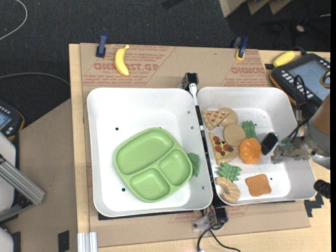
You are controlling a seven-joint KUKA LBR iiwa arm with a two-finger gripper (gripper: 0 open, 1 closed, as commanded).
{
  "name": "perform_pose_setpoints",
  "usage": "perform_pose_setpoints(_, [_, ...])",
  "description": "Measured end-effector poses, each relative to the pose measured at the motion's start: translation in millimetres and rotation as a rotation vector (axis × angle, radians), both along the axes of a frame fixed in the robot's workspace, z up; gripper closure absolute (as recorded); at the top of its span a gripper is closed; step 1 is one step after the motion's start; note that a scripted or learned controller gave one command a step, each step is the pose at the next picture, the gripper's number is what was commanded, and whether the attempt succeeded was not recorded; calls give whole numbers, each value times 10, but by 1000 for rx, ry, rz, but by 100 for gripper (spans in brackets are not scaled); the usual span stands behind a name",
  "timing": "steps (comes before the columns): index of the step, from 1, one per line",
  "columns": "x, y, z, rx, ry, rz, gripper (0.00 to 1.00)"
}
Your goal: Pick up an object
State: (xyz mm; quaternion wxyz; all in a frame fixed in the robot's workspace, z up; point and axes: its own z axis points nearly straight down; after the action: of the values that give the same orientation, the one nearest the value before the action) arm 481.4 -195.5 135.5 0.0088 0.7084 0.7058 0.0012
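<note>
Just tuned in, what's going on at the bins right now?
The arm reaches in over the right bin, its gripper low beside the black object and orange pepper. Nothing visibly sits between its fingers. The toy food lies in that bin; the green divided plate sits in the left bin.

toy foods (pixel 250 150), right bin (pixel 283 101), unheld

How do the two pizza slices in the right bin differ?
The upper pizza slice is broader and pale tan; the lower pizza slice is narrower, yellow with dark red toppings. The upper one lies near the bin's far side, the lower one nearer the middle. Both lie flat, close to the divider.
</note>
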Motion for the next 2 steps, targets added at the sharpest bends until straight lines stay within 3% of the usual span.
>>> perform_pose_setpoints(2, [8,-1,197,-3,-4,0,100])
